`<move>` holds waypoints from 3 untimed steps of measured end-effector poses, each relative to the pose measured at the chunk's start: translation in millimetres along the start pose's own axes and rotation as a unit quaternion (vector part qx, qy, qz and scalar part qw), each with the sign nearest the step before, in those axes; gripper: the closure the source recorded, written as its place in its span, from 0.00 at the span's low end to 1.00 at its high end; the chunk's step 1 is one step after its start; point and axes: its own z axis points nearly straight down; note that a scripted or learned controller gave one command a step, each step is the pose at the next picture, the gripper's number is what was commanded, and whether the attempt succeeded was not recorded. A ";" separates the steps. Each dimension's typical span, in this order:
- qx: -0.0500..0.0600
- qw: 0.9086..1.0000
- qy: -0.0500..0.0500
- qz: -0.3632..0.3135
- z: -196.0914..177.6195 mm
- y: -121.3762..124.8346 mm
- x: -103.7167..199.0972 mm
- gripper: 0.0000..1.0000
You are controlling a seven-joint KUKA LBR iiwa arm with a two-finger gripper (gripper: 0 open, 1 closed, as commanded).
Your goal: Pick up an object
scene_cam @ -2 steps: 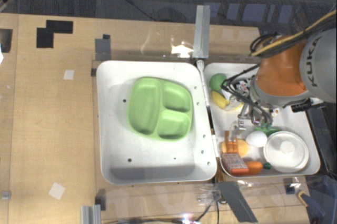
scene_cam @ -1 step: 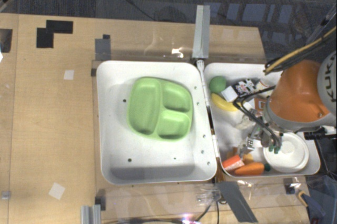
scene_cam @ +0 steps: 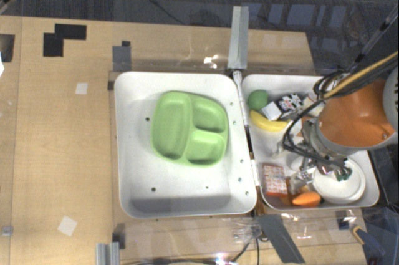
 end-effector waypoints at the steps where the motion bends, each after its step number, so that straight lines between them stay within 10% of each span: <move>1: 0.001 1.000 -0.001 -0.002 -12.1 -0.3 -2.1 1.00; 2: -0.002 0.996 0.007 -0.083 -170.0 -19.6 -112.1 1.00; 3: -0.006 0.951 0.011 -0.308 -176.6 -89.4 -95.5 1.00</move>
